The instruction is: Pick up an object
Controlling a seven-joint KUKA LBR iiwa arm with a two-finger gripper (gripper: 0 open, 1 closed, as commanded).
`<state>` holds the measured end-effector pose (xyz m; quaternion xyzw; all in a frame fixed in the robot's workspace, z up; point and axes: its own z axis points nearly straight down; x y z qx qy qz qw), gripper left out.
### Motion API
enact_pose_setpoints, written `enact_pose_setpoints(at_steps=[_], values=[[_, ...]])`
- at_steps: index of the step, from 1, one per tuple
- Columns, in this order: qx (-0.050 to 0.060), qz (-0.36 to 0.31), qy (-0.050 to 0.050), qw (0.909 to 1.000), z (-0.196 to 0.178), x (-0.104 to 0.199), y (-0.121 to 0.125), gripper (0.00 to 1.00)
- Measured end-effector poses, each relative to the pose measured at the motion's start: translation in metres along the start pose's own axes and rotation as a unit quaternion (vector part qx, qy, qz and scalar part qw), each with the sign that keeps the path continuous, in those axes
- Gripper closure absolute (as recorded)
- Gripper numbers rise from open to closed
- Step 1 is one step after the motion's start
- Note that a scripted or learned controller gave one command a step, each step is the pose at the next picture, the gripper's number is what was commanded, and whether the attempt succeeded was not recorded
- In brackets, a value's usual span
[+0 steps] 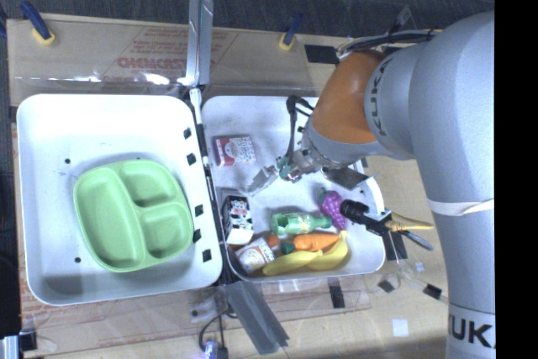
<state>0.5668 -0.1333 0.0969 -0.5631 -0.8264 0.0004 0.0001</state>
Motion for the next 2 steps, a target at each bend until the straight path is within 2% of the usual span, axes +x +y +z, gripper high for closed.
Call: enact_pose_setpoints(at_steps=[1, 2], values=[[-0.001, -0.056, 0.000, 0.9984, 0.004, -0.036, 0.038, 0.00], [-0.001, -0.050, 0.000, 0.9987, 0.004, -0.071, 0.070, 0.00]])
